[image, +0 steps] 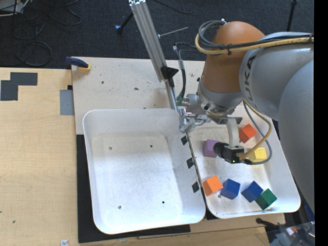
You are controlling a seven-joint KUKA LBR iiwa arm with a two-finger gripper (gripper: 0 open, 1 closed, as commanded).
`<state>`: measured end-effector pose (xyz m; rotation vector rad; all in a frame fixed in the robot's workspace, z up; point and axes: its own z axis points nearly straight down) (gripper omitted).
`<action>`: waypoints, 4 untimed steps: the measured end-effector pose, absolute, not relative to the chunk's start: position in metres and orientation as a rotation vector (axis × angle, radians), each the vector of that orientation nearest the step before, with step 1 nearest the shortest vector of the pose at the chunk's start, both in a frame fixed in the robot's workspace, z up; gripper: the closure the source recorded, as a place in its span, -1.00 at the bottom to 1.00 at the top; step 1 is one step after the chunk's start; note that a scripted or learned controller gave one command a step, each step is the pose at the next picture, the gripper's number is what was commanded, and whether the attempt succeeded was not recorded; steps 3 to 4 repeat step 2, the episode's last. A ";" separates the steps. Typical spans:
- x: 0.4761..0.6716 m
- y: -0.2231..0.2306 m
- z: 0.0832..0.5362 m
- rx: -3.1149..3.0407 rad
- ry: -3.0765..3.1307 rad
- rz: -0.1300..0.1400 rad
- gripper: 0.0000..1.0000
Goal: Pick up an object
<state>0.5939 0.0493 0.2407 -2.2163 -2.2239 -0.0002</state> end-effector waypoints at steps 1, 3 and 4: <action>0.607 0.090 0.232 -2.217 -2.223 0.002 1.00; 0.606 0.090 0.232 -2.214 -2.226 0.006 -1.00; 0.606 0.090 0.232 -2.214 -2.226 0.006 -1.00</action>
